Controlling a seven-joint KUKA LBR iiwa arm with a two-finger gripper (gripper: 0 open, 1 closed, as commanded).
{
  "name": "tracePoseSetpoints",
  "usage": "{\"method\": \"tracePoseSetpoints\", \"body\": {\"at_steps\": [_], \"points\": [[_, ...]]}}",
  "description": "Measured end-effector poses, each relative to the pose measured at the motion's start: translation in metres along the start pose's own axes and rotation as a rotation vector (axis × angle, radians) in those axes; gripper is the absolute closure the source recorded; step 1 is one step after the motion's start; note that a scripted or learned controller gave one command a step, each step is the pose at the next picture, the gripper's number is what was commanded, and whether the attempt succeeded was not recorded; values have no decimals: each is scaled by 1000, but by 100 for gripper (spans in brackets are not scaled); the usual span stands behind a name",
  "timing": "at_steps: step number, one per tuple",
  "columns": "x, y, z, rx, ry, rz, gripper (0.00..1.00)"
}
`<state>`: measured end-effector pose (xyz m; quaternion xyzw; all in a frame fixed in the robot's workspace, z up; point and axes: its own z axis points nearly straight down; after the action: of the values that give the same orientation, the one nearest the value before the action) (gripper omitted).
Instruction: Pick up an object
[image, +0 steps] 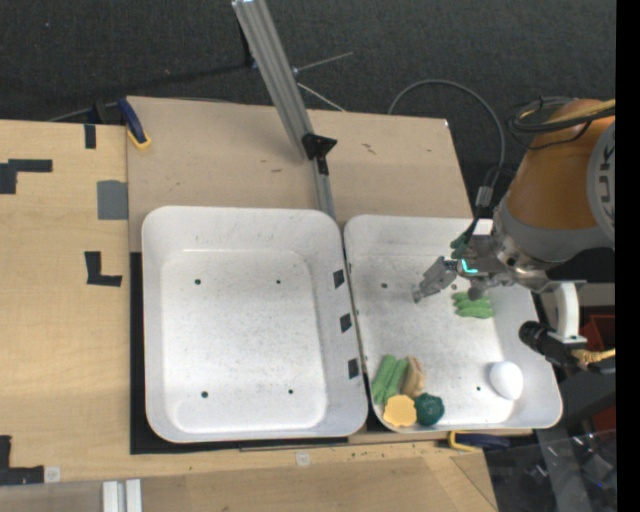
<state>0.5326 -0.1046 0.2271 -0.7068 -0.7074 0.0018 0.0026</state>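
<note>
A: Report gripper (447, 280) status.
B: It hangs over the right bin (400, 245); whether it is clenched or released cannot be told.
A: Object positions, relative to that bin?
B: Green piece (474, 306) beside the gripper; white ball (505, 379) near corner; green, yellow and teal items (405, 392) along near edge.

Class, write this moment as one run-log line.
arm: over right bin | gripper: beside light green object, nothing seen held | near corner: green, tan, yellow, dark green pieces | white ball: untouched
</note>
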Motion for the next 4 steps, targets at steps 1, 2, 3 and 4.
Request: {"method": "tracePoseSetpoints", "body": {"at_steps": [1,2,3,4], "points": [[0,1,-2,-4,-1,0,0],[-4,-1,61,2,0,1,0],[-1,-2,106,1,0,0,0],[-1,-2,139,-5,-2,0,0]]}}
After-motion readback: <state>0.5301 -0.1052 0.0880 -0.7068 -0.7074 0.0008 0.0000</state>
